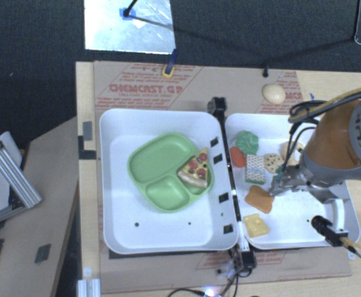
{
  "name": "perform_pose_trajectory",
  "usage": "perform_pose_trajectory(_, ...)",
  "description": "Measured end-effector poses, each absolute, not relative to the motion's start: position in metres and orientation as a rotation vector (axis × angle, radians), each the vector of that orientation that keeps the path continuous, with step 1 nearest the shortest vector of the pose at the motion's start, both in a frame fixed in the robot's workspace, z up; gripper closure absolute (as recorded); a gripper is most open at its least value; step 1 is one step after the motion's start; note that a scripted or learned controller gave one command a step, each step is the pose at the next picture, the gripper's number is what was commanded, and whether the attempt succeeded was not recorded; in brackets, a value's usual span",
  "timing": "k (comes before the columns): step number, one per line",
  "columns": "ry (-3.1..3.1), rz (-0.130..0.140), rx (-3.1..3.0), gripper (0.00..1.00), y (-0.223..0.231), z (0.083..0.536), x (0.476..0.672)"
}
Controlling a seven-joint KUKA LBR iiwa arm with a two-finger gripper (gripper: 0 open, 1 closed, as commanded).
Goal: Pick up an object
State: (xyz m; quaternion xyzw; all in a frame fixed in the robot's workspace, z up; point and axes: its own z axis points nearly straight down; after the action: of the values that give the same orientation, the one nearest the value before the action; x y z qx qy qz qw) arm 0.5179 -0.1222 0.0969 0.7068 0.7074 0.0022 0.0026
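Note:
The right bin (304, 231) holds several toy foods: a green leafy piece (247, 142), a red piece (237, 157), a speckled block (254, 168), a round cracker (272, 162), an orange slab (259, 198) and a yellow cheese wedge (256, 226). My gripper (276, 185) reaches in from the right and hangs low just right of the speckled block, above the orange slab's upper right corner. The arm's orange band (332, 142) covers the bin's right part. Nothing is visibly held.
The left bin (118, 215) carries a green divided plate (162, 172) with a pizza slice (196, 171) in its right compartment. A beige egg-like object (273, 93) lies on the cardboard behind the right bin. Black clips (217, 106) sit along the divider between the bins.

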Motion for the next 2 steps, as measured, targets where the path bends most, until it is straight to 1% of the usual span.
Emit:
perform_pose_trajectory(1,2.222,0.005,2.213,1.00,-0.129,0.153,0.528)
perform_pose_trajectory(2,2.223,0.007,2.211,1.00,-0.125,0.213,0.537)
